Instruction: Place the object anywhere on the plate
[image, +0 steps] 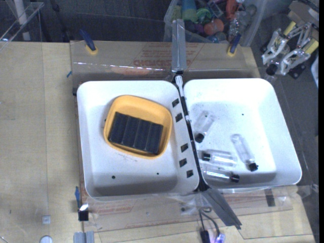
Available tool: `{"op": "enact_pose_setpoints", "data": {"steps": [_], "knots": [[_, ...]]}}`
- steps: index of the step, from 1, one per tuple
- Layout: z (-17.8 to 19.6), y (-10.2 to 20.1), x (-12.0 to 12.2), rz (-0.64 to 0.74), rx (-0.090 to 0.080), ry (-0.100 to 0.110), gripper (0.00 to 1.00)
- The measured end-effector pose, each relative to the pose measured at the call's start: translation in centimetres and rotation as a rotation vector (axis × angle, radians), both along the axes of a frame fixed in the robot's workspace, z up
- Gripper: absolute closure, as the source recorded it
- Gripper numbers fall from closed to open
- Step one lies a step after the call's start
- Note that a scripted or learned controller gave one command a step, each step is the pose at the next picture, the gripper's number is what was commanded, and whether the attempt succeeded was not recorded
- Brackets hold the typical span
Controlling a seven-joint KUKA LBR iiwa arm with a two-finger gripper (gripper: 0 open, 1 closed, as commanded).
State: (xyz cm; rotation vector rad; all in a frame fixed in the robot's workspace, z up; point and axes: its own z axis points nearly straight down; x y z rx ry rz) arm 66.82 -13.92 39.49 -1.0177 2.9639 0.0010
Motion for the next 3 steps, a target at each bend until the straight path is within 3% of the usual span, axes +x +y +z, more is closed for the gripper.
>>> {"op": "enact_pose_setpoints", "data": {"steps": [1, 2, 3], "knots": [[4.2, -6.4, -0.1, 0.202, -0.003, -0.003, 1.0], [4.2, 5.5, -2.9, 0.309, -0.001, 0.001, 1.0], [4.1, -0.8, -5.0, 0.74, -0.003, 0.002, 1.0]]}}
